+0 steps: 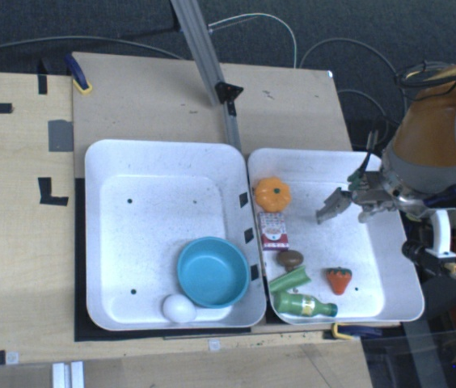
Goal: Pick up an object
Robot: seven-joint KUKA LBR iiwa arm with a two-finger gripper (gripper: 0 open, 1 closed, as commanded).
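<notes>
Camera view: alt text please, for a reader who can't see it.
The arm's tool hovers over the right bin, which holds a small pumpkin, red carton, strawberry and green bottle. The left bin holds a blue bowl and white ball.

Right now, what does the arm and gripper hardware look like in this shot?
The arm is a rounded grey body with a broad orange band above the wrist. The gripper is grey metal, slim and angular, on a grey wrist block. A thin dark cable runs along the wrist, and a white-and-black fitting sits just below it.
</notes>
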